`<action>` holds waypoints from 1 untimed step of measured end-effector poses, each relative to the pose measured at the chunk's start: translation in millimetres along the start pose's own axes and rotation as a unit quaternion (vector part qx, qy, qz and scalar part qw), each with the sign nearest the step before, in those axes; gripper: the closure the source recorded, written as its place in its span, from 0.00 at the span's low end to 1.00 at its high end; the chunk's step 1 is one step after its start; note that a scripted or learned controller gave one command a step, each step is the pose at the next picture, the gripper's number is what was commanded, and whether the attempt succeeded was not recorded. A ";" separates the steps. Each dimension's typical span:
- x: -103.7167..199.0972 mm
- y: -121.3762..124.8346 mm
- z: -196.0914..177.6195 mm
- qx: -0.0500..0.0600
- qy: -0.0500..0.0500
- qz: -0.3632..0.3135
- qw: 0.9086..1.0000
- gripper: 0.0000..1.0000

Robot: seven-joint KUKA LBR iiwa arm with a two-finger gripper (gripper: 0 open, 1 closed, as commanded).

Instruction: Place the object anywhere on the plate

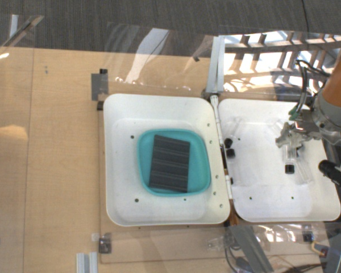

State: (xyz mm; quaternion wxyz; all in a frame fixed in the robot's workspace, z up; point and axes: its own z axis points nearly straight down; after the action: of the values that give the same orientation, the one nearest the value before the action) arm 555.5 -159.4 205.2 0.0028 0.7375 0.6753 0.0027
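Camera view: block on plate, far from fingers.

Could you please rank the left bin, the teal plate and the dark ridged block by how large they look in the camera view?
1. Left bin, the largest.
2. Teal plate, lying inside that bin.
3. Dark ridged block, the smallest, lying on the plate.

Each sits within the one before, so the order is clear.

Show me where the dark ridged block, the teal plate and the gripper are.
dark ridged block (170, 163), camera view, middle of its top face.
teal plate (202, 172), camera view, bare right rim.
gripper (290, 162), camera view, between its fingertips.
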 end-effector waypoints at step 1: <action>58.6 -56.0 75.8 0.002 0.000 -0.102 0.995 1.00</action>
State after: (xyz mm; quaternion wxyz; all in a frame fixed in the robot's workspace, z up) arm 505.5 -96.1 129.0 0.0013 0.6651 0.7467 0.0013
